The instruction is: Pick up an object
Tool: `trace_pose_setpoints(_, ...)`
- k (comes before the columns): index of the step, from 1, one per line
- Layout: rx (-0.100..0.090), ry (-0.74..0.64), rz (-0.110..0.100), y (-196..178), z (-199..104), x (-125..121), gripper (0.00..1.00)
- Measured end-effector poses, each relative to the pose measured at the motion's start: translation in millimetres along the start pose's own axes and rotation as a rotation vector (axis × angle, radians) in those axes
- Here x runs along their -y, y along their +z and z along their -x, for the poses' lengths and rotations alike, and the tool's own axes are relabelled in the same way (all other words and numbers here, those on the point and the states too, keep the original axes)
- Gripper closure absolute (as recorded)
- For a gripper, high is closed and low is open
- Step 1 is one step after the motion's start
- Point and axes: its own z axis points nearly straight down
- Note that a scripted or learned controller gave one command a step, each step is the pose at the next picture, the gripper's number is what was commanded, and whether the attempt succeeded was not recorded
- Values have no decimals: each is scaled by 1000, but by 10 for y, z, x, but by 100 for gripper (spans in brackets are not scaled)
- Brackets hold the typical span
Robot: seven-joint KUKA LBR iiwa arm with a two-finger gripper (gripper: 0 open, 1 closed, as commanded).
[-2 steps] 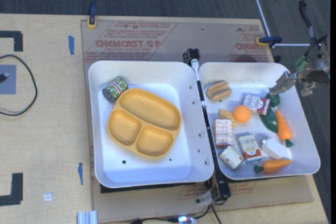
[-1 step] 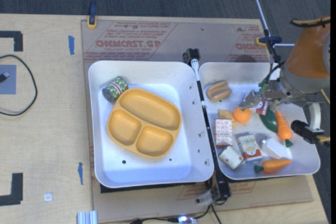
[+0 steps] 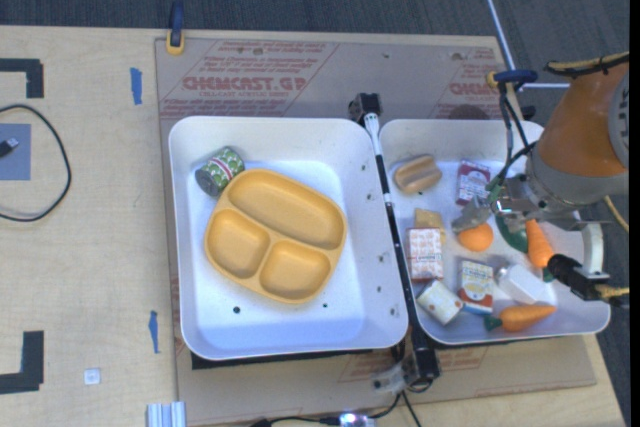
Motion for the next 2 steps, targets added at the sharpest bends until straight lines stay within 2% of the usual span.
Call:
trace_pose_setpoints(1,1,1,2,-98,1,-4,100)
trace_pose_setpoints(2,-1,-1,0,-1061,-733,372,100)
